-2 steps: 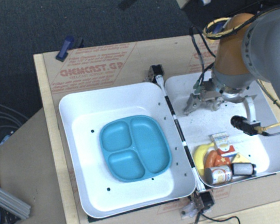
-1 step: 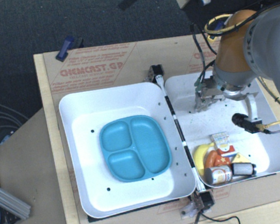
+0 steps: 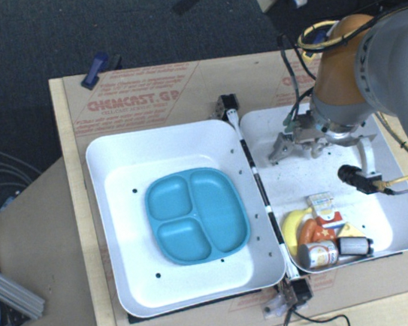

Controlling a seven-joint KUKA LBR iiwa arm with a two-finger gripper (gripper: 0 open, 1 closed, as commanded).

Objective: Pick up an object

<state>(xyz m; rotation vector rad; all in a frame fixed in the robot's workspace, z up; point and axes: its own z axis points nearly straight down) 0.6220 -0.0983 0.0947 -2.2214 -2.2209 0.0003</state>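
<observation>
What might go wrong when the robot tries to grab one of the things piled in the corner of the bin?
The can, the yellow thing and the marker lie bunched together in the near corner of the right bin, so the gripper may catch two at once or none. They also sit tight against the bin wall, which could block a finger. The round can might roll away if nudged.

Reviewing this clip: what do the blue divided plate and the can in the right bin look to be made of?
Blue divided plate: likely moulded plastic, matte, uniform colour with soft rounded dividers. Can: probably metal, judging by its shiny silvery end, with a printed label around it.
</observation>
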